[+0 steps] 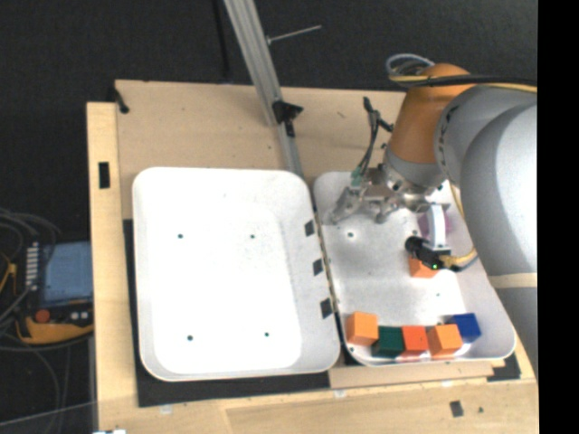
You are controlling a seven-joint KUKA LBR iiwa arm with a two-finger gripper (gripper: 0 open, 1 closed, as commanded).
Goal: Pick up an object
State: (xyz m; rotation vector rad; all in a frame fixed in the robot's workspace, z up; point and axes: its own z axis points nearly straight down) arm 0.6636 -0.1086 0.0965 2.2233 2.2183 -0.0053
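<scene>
Blocks, six in count, all lying in the right-hand bin (362, 251). Five form a row along the bin's near rim: an orange block (363, 326) at the left end, a dark green block (390, 340) just beside it, then a red-orange block (414, 338), a second orange block (444, 338), and a blue block (466, 325) at the right end; neighbours in the row appear to touch or nearly touch. A sixth item, a small orange block (422, 267), lies apart from the row, toward the bin's middle right, just beside a dark fitting on the arm's underside. Gripper (360, 202): metallic, placed over the far left part of the right-hand bin, well apart from the row of blocks; whether its fingers are spread or closed cannot be told from this slant, and no block is seen between them. Arm (493, 170): grey, with an orange band (418, 129) above the wrist, entering from the right and covering the bin's far right corner. Left-hand bin (226, 269): white, shallow, set touching the right-hand bin along their shared edge. Tabletop (181, 125): pale wood, carrying both bins. Metal rail (258, 57): slanted, running from the upper edge down toward the bins' junction.
</scene>
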